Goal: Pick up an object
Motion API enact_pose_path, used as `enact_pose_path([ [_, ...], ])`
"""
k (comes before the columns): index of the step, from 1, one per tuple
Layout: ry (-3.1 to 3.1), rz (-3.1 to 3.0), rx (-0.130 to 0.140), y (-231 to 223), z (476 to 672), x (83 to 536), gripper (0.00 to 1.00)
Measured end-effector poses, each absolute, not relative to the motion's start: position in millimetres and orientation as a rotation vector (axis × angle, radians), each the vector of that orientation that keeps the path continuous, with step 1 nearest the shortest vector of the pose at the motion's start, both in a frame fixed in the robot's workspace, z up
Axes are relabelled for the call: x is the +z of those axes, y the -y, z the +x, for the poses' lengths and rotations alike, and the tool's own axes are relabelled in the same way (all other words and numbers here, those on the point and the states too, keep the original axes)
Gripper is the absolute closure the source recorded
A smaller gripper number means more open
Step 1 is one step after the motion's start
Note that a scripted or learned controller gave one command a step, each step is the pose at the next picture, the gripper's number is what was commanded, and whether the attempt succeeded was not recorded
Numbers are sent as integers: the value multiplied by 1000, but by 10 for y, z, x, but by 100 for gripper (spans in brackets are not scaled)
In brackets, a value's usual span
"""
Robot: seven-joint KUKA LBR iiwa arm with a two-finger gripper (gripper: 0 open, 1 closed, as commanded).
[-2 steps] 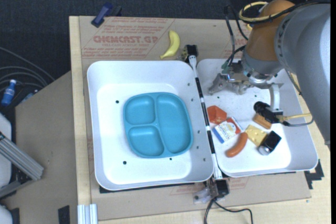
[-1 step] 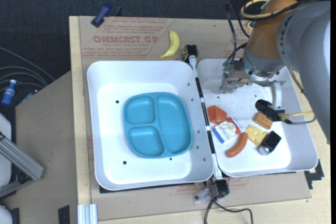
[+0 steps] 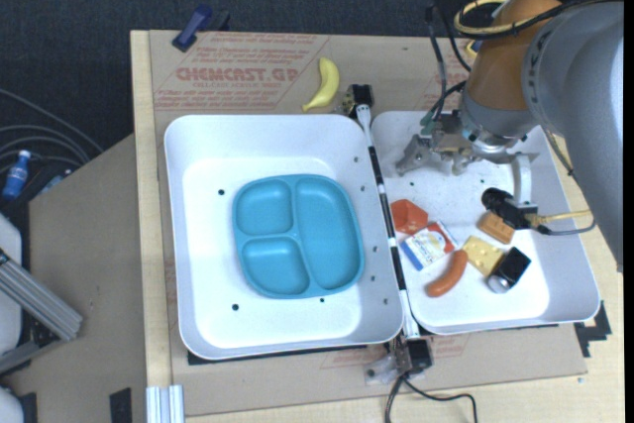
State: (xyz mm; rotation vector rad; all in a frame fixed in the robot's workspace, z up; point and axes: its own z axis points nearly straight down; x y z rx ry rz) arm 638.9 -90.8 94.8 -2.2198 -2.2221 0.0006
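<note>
Over the far end of the right bin (image 3: 466, 310), I, the gripper (image 3: 431, 163), hang above bare white floor, my fingers (image 3: 408, 160) spread apart with nothing between them, as far as this slanted view lets me judge. The things to be picked lie in a loose cluster in the near half of the same bin, apart from me. A red piece (image 3: 407, 213) sits closest, by the wall shared with the left bin (image 3: 198, 213). Just beyond it toward the near rim lies a small packet (image 3: 426, 245), white with blue and red. A sausage (image 3: 447, 274) lies tilted just beside the packet, nearest the front edge. To its right a yellow cheese wedge (image 3: 483, 256) rests against a black block (image 3: 511, 267). In the left bin a blue divided plate (image 3: 297, 235) sits near the middle. Outside both bins, on the bench (image 3: 248, 69), a banana (image 3: 323, 84) lies just past the left bin's far corner, and a small blue thing (image 3: 192, 29) lies at the bench's far left corner.
</note>
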Motion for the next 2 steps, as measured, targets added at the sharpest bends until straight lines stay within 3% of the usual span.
enact_pose_path([
  [1, 2223, -2221, 0, 914, 6436, 846, 0],
  [2, 2224, -2222, -2, 911, 6443, 951, 100],
])
